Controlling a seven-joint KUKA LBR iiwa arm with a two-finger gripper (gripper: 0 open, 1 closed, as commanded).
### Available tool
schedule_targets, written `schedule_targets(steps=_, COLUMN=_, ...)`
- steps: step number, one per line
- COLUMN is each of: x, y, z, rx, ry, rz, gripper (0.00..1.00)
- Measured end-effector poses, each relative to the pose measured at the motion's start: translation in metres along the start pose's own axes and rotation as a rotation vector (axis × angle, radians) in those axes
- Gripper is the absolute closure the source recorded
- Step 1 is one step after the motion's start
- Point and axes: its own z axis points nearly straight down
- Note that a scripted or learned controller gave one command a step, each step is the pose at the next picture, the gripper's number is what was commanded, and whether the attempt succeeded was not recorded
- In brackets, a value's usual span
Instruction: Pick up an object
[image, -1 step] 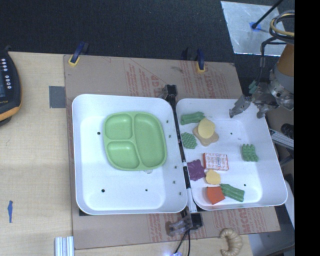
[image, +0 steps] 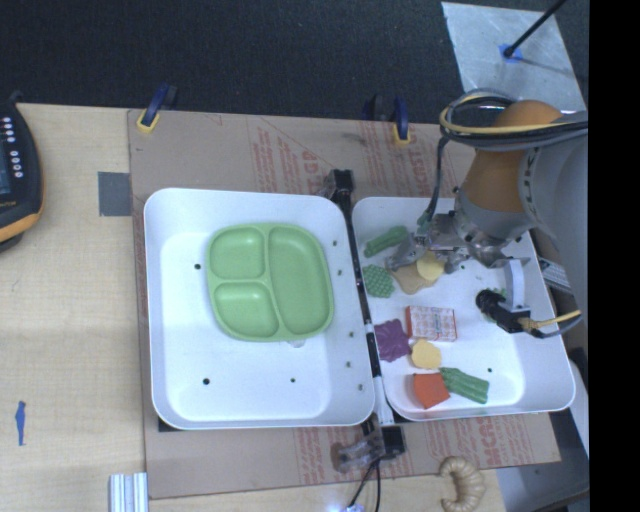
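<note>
The right bin (image: 555, 375) has a bunch of small toy things lying in it. Near the top of that bin sits a round yellow piece (image: 430, 267) with a tan piece (image: 411, 280) touching it on the left. A long green piece (image: 386, 241) lies tilted just above them, near the wall between the bins, and a round green piece with a bumpy pattern (image: 378, 281) lies just below it. In the middle is a small pink and white card (image: 432, 323), flat on the bin floor. Next to it on the left is a purple piece (image: 391, 340), and just under the card is another yellow piece (image: 426, 354). At the bottom are an orange-red block (image: 430, 390) and a dark green bumpy piece (image: 465, 384), side by side and touching. The arm's gripper (image: 432, 248) is low over the top of the bin, right by the round yellow piece and the tan piece. I cannot tell if the jaws are open or closed, or if they have hold of anything. The grey arm with its orange band (image: 492, 178) comes in from the right. The left bin (image: 180, 390) has a light green plate with three parts (image: 270, 281) lying flat in it. Both bins sit on a brown board (image: 240, 150) on the bench (image: 65, 340).
</note>
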Motion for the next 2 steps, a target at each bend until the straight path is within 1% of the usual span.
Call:
schedule_targets(steps=1, x=-0.004, y=0.003, z=-0.019, rx=-0.008, ry=-0.003, rz=0.002, gripper=1.0)
schedule_targets(steps=2, x=0.06, y=0.022, z=-0.112, rx=-0.014, ry=-0.001, rz=0.0, gripper=1.0)
